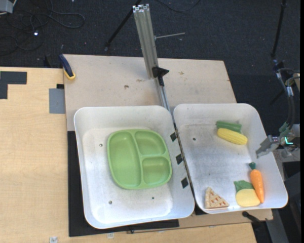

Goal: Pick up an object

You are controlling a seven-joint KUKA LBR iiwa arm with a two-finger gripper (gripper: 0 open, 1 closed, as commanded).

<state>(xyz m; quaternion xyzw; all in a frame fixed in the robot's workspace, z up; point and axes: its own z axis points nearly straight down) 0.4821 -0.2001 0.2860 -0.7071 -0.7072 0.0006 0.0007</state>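
Orange carrot [258, 185] lies near the end effector [271, 145], apart.

Just beside the right bin's [270, 135] outer rim, the robot shows as a small grey metal claw [267, 147] with angular, dull fingers. Behind it sits a pale grey block carrying a tiny green-lit spot. Thin dark cables loop above that block.
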